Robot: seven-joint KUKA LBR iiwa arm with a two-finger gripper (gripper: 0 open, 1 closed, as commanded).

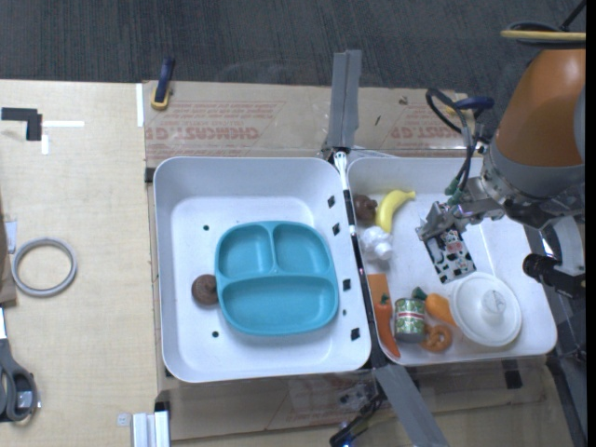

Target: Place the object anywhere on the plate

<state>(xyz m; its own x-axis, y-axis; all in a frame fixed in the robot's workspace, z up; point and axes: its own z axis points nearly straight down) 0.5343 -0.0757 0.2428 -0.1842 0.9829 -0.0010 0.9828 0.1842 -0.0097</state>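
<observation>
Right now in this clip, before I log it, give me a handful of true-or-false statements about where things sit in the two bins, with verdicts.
1. The blue plate lies in the left bin. True.
2. A banana lies on the plate. False: it lies in the right bin, near its far edge.
3. A small brown object sits beside the plate's left edge. True.
4. The gripper is over the plate. False: it is over the right bin.
5. A white bowl-like object sits in the right bin. True.

A robotics lab: robot arm [545, 110] over two white bins [172, 250].
</observation>
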